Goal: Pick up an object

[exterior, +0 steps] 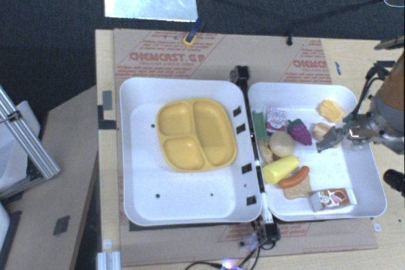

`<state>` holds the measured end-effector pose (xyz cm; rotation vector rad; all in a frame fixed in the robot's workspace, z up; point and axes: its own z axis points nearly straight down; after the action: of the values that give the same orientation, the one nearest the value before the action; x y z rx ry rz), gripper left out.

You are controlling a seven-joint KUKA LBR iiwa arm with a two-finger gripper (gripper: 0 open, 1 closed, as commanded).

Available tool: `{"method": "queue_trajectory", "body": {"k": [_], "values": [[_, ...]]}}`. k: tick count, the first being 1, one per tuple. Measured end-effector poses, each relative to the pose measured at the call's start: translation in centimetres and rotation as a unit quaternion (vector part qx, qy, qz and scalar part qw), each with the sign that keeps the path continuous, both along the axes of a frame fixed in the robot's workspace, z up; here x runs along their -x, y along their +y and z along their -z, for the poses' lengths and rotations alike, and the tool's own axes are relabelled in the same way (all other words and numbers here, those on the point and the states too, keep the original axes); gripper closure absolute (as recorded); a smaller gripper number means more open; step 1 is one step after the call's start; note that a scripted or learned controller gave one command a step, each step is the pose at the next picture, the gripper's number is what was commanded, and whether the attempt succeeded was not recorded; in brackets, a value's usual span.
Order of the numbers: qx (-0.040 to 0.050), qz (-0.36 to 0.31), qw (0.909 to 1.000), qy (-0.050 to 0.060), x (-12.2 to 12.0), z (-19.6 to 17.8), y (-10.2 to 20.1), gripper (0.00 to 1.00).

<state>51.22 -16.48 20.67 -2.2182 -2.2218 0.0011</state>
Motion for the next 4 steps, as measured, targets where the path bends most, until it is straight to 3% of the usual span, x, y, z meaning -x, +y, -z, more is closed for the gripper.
{"method": "queue_trajectory", "body": {"k": [2, 3, 4], "values": [[0.0000, 0.000, 1.0000, 0.000, -0.7, 11.2, 0.0, 0.00], [0.0003, 0.001, 1.0000, -0.001, -0.8, 12.2, 0.0, 0.00], [0.0007, 0.000, 1.0000, -0.003, -0.9, 11.1, 0.0, 1.00]]}}
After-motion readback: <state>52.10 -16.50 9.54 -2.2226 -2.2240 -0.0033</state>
